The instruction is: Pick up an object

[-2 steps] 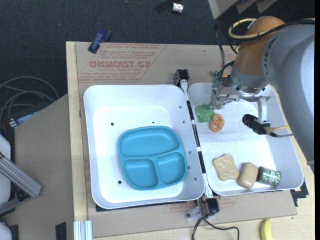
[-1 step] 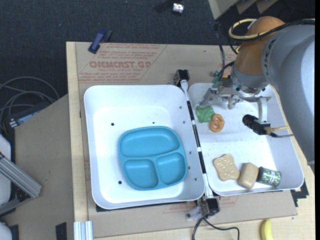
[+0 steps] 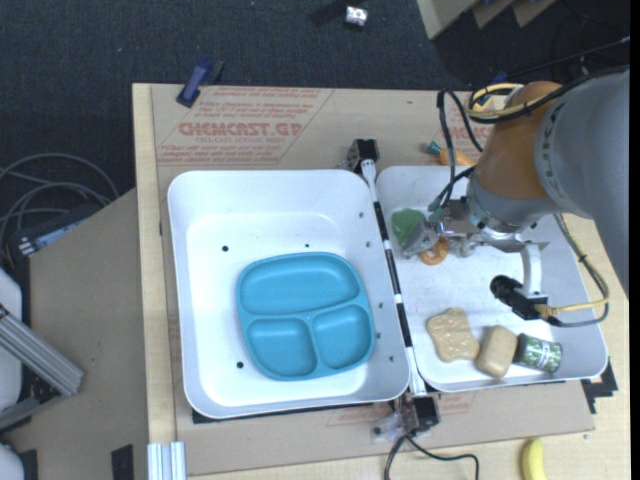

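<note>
My gripper is low in the right bin, near its left wall, under the orange-banded wrist. A green object lies just to its left, and a small orange piece sits right below it. Whether anything is between the fingers is hidden by the wrist. Toward the bin's front lie a beige, bumpy cracker-like piece, a tan roll-shaped object and a green can on its side.
The left bin holds a blue divided tray. A black clamp sits at the top of the divider between the bins. A black cable connector hangs over the right bin. A yellow object lies off the bench front.
</note>
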### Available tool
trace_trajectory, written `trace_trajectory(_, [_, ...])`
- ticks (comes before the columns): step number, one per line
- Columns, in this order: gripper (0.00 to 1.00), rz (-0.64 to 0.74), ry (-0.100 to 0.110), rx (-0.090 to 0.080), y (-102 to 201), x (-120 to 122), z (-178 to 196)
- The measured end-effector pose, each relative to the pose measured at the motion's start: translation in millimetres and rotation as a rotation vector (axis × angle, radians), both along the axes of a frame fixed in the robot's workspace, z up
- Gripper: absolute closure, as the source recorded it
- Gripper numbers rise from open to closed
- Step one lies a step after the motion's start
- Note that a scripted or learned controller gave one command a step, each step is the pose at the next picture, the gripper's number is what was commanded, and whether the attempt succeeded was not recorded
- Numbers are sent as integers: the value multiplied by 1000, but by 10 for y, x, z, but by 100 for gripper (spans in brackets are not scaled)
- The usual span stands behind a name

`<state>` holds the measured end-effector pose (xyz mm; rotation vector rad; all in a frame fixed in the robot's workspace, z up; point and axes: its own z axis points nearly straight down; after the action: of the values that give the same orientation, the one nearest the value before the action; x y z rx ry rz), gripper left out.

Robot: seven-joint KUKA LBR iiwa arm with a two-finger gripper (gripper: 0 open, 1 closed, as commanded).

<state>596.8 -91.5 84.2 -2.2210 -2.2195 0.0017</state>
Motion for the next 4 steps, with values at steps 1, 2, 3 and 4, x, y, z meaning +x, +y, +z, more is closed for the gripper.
trace_trajectory(1, [0, 1, -4, -1, -36, 447, 9])
trace_trajectory(2, [0, 1, -5, -2, -18, 544, 19])
trace_trajectory(3, [0, 2, -5, -1, -14, 670, 8])
trace_trajectory(4, [0, 0, -3, 0, -123, 104, 13])
